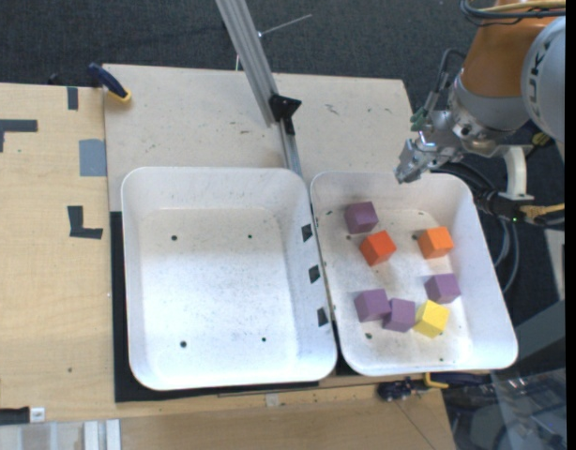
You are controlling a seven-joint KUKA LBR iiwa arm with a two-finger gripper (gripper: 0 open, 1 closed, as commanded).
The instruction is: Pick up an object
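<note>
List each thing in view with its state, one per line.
gripper: above the right bin's far rim, nothing seen between its fingers
right bin: holds seven blocks
left bin: no blocks in it
purple blocks: four, resting in the right bin
orange blocks: two, resting apart
yellow block: touching a purple one

Both white bins [222,190] look like smooth moulded plastic with a faint sheen, the left one's floor speckled with dark grit, and they sit on a bench [44,279] of pale, matt wood-grain board patched with grey tape. The little cubes [378,247] in the right bin [476,251] appear matt and soft-edged, like foam or painted wood, though I can't tell which. The slanted rail [246,40] is brushed metal, and the arm's orange band [508,26] is glossy.
</note>
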